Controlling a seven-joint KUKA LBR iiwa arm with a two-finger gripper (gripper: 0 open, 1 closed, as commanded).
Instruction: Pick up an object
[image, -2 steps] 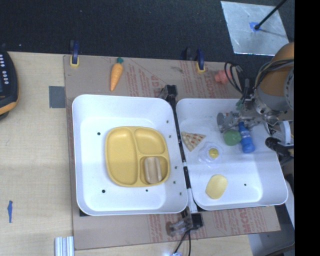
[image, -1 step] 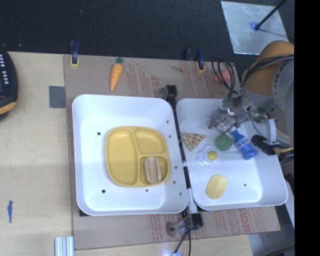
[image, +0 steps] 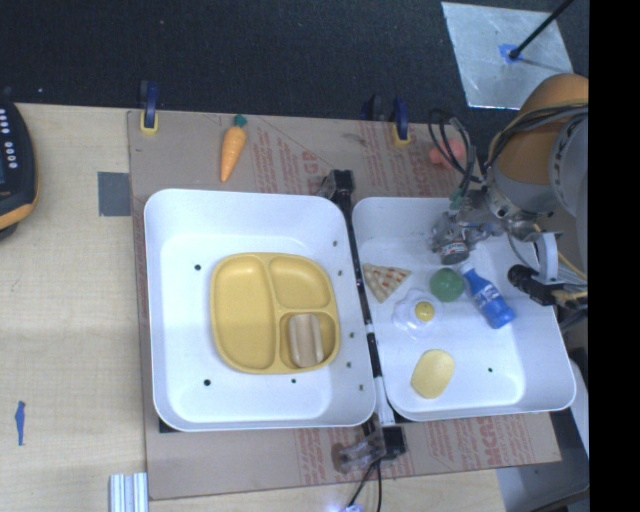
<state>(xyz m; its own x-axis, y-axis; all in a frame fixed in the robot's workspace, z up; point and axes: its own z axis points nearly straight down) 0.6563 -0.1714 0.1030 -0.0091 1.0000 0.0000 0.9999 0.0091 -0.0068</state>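
fingers (image: 452, 246) just above green ball (image: 447, 285)

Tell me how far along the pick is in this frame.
Nothing looks lifted. The pincer is low in the right bin, just above the green ball and blue bottle, both lying on the floor. A grasp and lift remain.
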